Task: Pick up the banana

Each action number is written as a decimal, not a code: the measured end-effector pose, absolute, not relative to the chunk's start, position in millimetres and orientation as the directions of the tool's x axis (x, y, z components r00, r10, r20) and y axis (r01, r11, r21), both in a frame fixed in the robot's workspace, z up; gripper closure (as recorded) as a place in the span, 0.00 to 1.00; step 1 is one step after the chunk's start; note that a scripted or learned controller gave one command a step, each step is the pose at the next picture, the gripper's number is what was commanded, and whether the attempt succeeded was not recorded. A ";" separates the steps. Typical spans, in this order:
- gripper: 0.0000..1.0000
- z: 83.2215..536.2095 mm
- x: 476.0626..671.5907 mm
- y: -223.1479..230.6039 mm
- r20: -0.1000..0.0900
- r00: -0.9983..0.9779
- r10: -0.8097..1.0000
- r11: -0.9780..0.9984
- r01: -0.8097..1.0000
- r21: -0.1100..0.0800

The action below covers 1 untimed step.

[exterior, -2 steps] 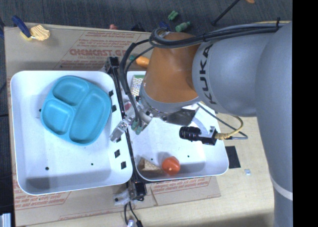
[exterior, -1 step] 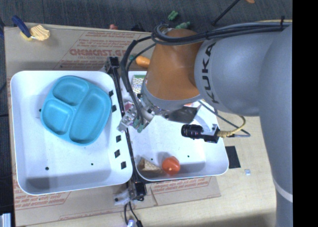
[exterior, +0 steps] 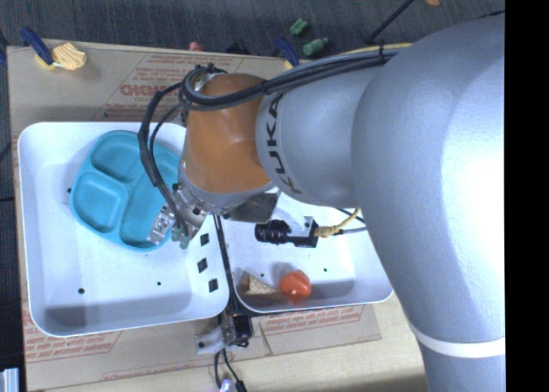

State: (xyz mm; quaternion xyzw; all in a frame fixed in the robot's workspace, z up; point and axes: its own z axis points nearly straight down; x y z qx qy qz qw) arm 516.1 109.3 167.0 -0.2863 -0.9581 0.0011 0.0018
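Well, the grey arm (exterior: 412, 124) reaches in from the right and hides much of the right bin (exterior: 343, 296). Its orange band (exterior: 223, 146) hangs over the seam between the two bins. Below the band the claw (exterior: 171, 229) is low in the left bin (exterior: 51, 313), right at the near edge of a blue divided plate (exterior: 107, 197). Whether the claw is released or clenched I cannot tell, and I see nothing gripped in it. Where the banana lies I cannot tell either. In the right bin's near corner a red round fruit (exterior: 296, 286) sits just beside a tan wedge (exterior: 254, 286). Both bins rest on the cardboard-covered counter (exterior: 129, 73).
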 end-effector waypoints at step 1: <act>1.00 408.3 564.1 96.1 -0.003 -0.735 0.678 0.735 0.678 0.002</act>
